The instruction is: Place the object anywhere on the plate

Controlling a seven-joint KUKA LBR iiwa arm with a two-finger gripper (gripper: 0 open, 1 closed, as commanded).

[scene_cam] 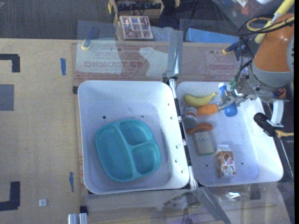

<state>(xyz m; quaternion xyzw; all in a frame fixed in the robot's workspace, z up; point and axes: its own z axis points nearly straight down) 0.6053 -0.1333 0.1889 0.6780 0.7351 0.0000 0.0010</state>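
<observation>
A teal divided plate (128, 149) lies in the left bin (93, 97) with nothing on it. The right bin (254, 146) holds a yellow banana (198, 99), an orange carrot (207, 109), a reddish sausage (200, 128), a grey patterned pouch (203, 142) and a small juice carton (225, 161). My gripper (230, 98) hangs low over the right bin's far side, just right of the banana and carrot. A small blue thing (230, 110) sits right beneath it. I see nothing clearly held.
A small round tin-like item (189, 112) rests by the right bin's left wall. The ridge between the bins (180, 129) separates the gripper from the plate. Boxes and clutter (135, 26) stand beyond the bins' far edge.
</observation>
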